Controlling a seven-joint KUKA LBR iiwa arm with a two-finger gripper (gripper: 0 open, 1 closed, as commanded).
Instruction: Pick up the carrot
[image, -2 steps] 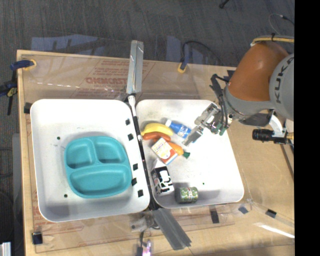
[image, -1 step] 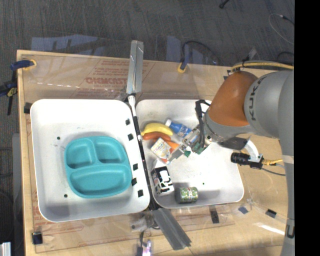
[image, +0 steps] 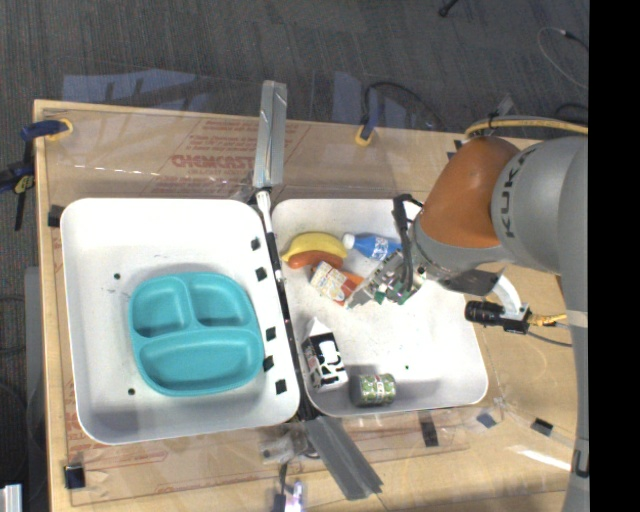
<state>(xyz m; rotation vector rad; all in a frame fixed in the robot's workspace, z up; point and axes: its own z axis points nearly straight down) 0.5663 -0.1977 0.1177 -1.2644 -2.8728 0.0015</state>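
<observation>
Left bin (image: 90, 330): just a teal divided tray (image: 195, 332), flat, roughly centred. Right bin (image: 450, 375): banana (image: 312, 245) at the top-left, water bottle (image: 368, 244) just beside it to the right, carrot (image: 340, 284) lying w/ a small packet (image: 326, 279) just below the banana, black/white box (image: 324, 360) by the left wall, green can (image: 373, 388) on its side near the front edge. Gripper (image: 390, 286) is down in the right bin, just right of the carrot, near the bottle. Jaws: can't tell, too cluttered at the tips

Orange carrot (image: 352, 289) lies in the right bin, beside the banana
</observation>
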